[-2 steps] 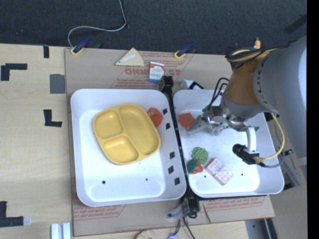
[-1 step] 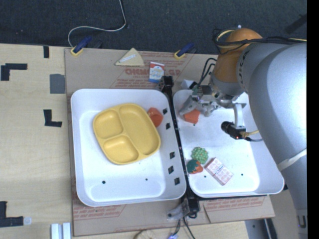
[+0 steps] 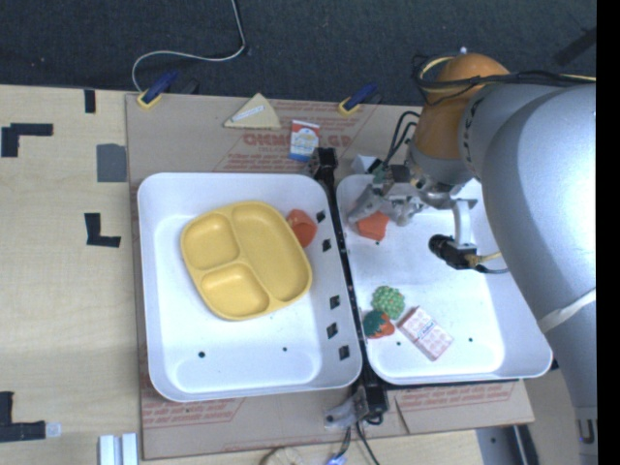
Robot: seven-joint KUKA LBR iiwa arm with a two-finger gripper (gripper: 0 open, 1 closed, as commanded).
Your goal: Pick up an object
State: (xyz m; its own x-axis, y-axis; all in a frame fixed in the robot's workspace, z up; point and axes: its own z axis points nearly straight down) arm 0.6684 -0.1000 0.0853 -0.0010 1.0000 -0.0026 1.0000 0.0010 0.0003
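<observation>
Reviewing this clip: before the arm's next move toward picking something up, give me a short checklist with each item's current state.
1. Gripper positioned over the right bin: ok.
2. Orange object directly below the gripper, within reach: ok.
3. Orange object actually between the fingers: cannot tell.
4. Green object and pink-patterned packet lying apart from the gripper's path: ok.
5. Yellow divided plate and the orange piece beside it sitting in the left bin, out of the way: ok.
</observation>
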